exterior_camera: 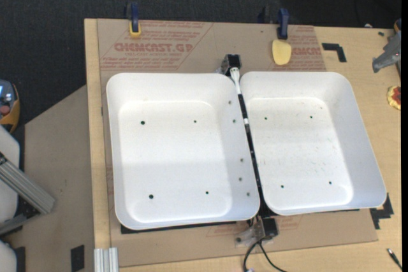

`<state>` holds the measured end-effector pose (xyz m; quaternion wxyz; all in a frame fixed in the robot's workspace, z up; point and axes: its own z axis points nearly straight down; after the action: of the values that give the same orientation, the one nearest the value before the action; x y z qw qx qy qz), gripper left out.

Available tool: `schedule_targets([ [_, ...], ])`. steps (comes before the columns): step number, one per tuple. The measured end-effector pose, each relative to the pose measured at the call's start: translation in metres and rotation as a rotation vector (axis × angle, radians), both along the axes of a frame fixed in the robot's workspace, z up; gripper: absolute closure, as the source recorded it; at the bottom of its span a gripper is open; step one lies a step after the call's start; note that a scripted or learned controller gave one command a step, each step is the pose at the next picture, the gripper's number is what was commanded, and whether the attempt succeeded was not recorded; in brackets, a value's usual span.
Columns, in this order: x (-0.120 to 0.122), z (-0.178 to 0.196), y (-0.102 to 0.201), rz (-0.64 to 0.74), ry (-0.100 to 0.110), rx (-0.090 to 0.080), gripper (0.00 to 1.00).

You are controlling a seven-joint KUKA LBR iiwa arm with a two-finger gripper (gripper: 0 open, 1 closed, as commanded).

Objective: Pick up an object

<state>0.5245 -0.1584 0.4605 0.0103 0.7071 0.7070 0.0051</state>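
Nearest us, the left bin and right bin sit side by side on the cardboard sheet. Just beyond the right bin lies a pale yellow piece, long axis pointing away from us. At the right edge is the gripper — released or clenched, we cannot tell.

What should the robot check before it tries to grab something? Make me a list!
1. Left bin and right bin flat, side by side: ok.
2. Blue clamps gripping the board: ok.
3. A thing to grab lying in a bin: not ok, I see just tiny dark dots.
4. Gripper waiting past the right bin: ok.
5. Black cable tucked between the bins: ok.
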Motion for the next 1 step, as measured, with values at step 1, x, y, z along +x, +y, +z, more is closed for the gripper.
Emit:
schedule_targets([
  [1, -0.0405, 0.0808, -0.0699, -0.007, 0.010, 0.000, 0.00],
])
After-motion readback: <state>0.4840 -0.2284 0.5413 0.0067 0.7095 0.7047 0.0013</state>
